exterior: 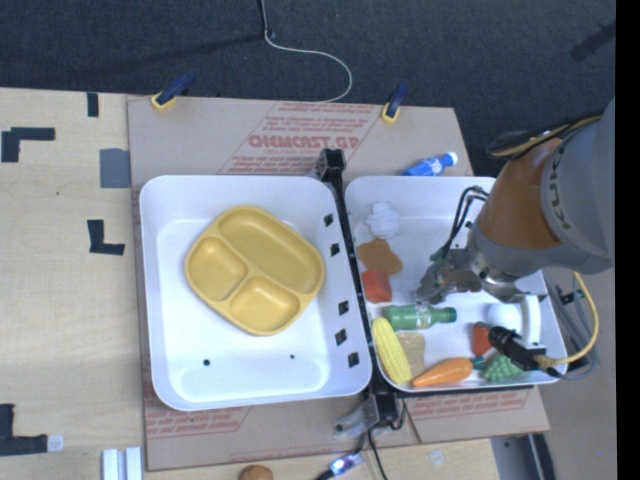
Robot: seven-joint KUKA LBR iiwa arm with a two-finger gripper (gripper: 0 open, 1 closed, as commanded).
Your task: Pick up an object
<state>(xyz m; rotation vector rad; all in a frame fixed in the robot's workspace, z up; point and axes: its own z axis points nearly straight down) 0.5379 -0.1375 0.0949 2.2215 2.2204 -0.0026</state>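
Left bin point(160, 268): one yellow divided plate point(255, 268), three compartments, lying tilted near the bin's centre. Right bin point(440, 190): along its left wall, a white crumpled item point(382, 218), a brown piece point(380, 256) and a red piece point(377, 286). Near the front edge lie a green bottle point(420, 317) (on its side, white cap pointing right), a yellow corn cob point(390, 349) and an orange carrot point(441, 372); a green toy point(503, 369) sits at the front right corner. The gripper point(436, 283) hangs just above the bottle; whether it is wide or narrow cannot be told.
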